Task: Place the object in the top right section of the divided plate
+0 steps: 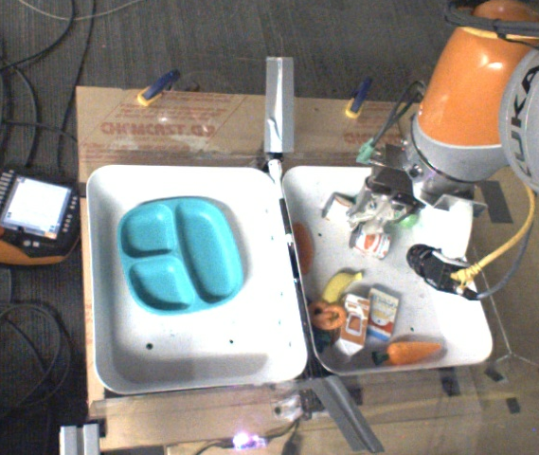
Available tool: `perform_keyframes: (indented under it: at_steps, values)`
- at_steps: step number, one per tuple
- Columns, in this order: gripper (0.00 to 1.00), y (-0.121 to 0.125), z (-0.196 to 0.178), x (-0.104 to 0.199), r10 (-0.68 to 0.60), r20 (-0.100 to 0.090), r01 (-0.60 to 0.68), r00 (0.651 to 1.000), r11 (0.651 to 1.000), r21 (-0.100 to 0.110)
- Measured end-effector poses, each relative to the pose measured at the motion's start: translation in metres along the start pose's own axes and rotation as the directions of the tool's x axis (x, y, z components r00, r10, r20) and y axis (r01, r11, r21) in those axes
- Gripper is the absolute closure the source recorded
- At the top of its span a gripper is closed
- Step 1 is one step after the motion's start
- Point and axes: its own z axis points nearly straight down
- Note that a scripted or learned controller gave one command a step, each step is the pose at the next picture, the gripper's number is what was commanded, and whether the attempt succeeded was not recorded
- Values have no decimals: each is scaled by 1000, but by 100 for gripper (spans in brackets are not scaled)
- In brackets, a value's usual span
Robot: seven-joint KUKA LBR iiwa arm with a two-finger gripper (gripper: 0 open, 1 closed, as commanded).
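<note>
Gripper [379, 218]: positioned over right bin [458, 335], upper middle area, on the arm reaching in from the right. Open or closed state: cannot tell from this angle.

Red-white item [373, 244]: located directly under gripper, touching or just below it. Held or merely lying there: cannot tell.

Plate [186, 252]: blue, divided, set in middle of left bin [122, 354]. Two small sections on its left side, one large section on its right side. Well apart from gripper, with both bin walls between.

Other contents of right bin:
- Banana [342, 283]: near centre, below gripper.
- Two cartons [369, 314]: side by side, just below banana.
- Orange ring [326, 316]: just left of cartons, touching or nearly touching them.
- Carrot [412, 352]: lying flat along near wall, just below and right of cartons.
- Reddish stick [303, 245]: lying lengthwise against left wall.

Pendant [26, 218]: off bench, left of left bin, screen lit.

Two clamps [158, 86]: on cardboard sheet's far edge, beyond the bins.
</note>
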Motion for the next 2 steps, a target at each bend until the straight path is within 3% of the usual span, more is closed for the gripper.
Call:
perform_keyframes:
  at_steps: [1, 2]
  values:
    - [100, -46, -107, 50, -263, -1, 263, 965, 965, -2]
    - [100, -38, -107, 125, -421, -1, 421, 907, 907, -1]
